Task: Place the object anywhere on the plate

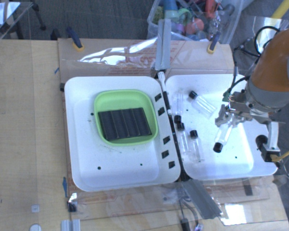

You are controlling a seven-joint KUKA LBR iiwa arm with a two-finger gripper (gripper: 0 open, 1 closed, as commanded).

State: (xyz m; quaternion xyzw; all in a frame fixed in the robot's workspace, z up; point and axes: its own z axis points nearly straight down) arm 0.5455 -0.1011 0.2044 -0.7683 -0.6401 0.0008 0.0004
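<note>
**Vial pinched in the tool above the right bin, green plate waiting in the left**

At the far left lies the pale wooden tabletop (24,129), bare but for a few small bits near its lower edge. On it sit two shallow white bins side by side, meeting along a seam marked by a row of small black clips.

The left bin (82,167) carries a square green plate (102,102) with rounded corners, set a little above the bin's middle. A dark ribbed rectangular pad (124,123) lies flat inside the plate, covering most of its floor.

Just past the seam, the right bin (241,165) holds several clear vials with black caps. One capped vial (201,101) lies aslant near the bin's upper middle. Two more (181,136) lie close to the seam, roughly end to end, and another (195,143) lies just beside them toward the bin's centre.

Further right, the tool (228,124) hangs over the right bin, its fingers closed about the upper part of a clear vial (221,139). This vial hangs tilted, its black cap at the lower end, pointing down and left, close above the bin floor; whether it touches the floor cannot be told. It is well apart from the plate, with the seam and the loose vials between them.

Above the tool rises the arm, grey with an orange band (277,64), entering from the right. Behind the bins, at the top, stands a clear tub of colourful items (195,8).
</note>
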